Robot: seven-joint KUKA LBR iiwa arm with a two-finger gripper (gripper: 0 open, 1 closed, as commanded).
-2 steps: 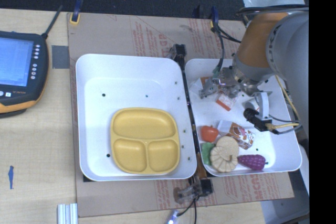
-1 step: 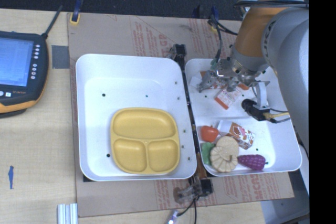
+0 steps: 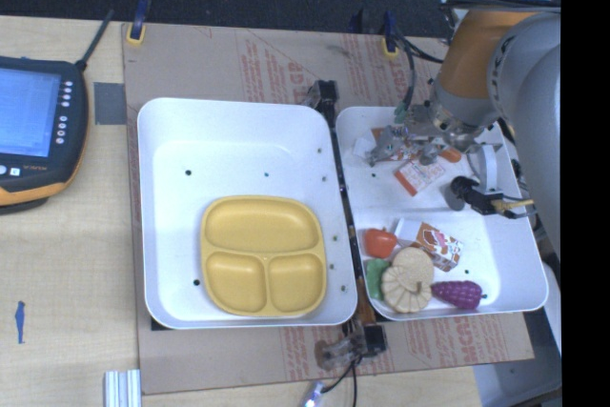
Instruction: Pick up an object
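My gripper (image 3: 389,148) hangs low over the far part of the right bin (image 3: 519,286), reaching in from the right. Just right of it and nearer the camera lies a small orange and white packet (image 3: 420,175); I cannot tell whether they touch. Along that bin's near side are a red tomato (image 3: 379,243), a green piece (image 3: 374,276), a tan round ridged piece (image 3: 410,279), a purple bunch of grapes (image 3: 458,294) and a small orange and white carton (image 3: 438,246).
The left bin (image 3: 191,143) holds a yellow divided plate (image 3: 264,254) at its near side. A tablet with an orange rim (image 3: 38,129) lies on the bench at far left. Clamps (image 3: 326,93) sit between the bins at the far and near ends.
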